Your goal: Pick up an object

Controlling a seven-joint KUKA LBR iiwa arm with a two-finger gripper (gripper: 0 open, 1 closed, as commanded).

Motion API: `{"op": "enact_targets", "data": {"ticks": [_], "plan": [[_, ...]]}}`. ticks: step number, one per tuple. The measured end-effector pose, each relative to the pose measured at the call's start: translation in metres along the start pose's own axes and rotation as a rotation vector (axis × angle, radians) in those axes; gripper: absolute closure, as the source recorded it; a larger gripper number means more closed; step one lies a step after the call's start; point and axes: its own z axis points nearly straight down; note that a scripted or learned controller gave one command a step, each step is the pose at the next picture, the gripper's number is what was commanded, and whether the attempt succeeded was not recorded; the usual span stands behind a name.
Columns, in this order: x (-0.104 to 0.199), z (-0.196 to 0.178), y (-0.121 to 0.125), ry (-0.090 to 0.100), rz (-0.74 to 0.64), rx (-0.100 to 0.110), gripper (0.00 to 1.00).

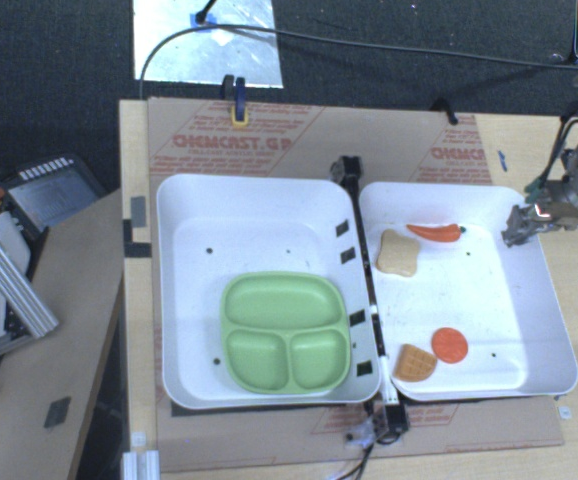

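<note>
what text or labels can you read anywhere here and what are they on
"CHEMCAST GP", red print, on the brown sheet under the bins, upper left, seen upside down; the last letters are uncertain.
The same red print repeats on the sheet at upper right; too blurred to read for sure.
Fainter red print on the sheet's front edge is unreadable.
No text is legible on the bins, the green tray, the food items or the pincer.

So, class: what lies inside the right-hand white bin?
The right bin holds a red chilli pepper, a pale bread slice, an orange-red round slice and a tan waffle-like piece. Whatever is beneath each piece is covered.
</note>
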Motion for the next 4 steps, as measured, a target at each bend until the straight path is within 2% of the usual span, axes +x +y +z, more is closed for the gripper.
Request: {"op": "enact_targets", "data": {"ticks": [1,2,3,4], "plan": [[0.053,-0.004,-0.008,0.002,-0.003,0.004,1.0],[0.114,-0.008,-0.005,0.003,-0.005,0.004,1.0],[0.165,-0.004,0.007,0.003,-0.004,0.003,1.0],[0.21,0.007,0.008,0.003,-0.004,0.004,1.0]]}}
